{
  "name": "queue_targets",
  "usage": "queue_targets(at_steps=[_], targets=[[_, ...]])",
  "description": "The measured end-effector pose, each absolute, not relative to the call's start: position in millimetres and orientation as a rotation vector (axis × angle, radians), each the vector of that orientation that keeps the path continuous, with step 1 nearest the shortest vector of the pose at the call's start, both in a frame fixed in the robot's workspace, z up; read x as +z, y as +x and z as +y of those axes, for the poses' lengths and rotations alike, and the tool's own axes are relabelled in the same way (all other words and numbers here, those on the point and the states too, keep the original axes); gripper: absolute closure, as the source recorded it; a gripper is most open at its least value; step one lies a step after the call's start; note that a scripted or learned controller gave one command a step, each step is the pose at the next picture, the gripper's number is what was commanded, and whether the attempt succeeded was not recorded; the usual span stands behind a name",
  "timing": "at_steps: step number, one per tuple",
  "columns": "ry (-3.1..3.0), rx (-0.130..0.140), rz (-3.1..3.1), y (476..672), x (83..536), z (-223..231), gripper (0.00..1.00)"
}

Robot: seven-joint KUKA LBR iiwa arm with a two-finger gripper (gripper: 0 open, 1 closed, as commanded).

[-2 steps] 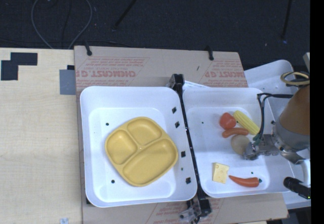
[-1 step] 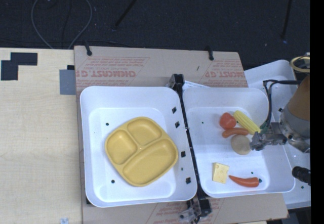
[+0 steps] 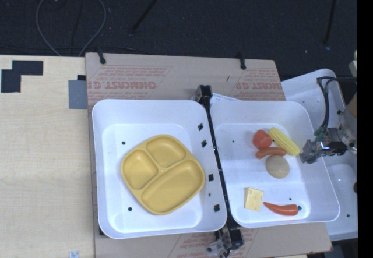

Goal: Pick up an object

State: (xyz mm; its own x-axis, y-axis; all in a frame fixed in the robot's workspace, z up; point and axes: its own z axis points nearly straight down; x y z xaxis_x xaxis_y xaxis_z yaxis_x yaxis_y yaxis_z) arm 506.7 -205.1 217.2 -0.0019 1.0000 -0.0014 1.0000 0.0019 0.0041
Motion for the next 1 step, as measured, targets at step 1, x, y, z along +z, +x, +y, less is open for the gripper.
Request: queue_targets(at_steps=[1], targets=[[2.217,0.002,2.222,508.1,259.9,-203.5,1.0]])
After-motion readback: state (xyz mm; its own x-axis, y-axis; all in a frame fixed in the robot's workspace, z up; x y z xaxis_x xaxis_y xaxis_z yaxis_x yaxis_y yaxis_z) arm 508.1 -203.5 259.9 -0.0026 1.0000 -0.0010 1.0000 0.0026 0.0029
